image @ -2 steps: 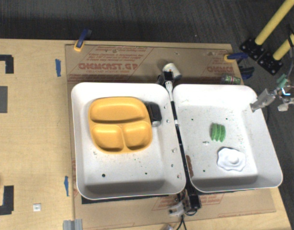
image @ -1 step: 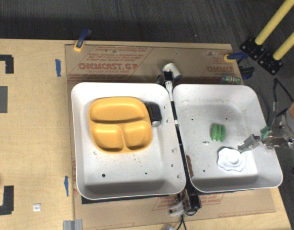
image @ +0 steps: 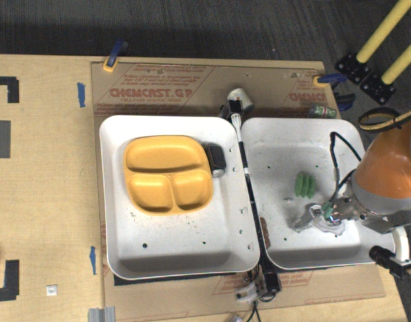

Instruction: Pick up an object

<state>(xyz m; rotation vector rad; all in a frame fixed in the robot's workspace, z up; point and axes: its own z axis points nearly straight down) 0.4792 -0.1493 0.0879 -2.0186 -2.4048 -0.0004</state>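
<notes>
The green piece point(image: 304, 184) is found at eleven o'clock from the gripper point(image: 311, 217), long axis twelve-to-six; finger state cannot be told.

A pale wooden desk point(image: 44, 200) fills most of the view, with a brown cardboard sheet point(image: 158, 86) laid flat across it. Black tape marks point(image: 7, 89) and small blue tape strips point(image: 81, 94) dot the surface. Behind the desk's far edge lies dark grey floor point(image: 192, 15). Two yellow poles point(image: 393, 19) slant across the upper right corner.
</notes>
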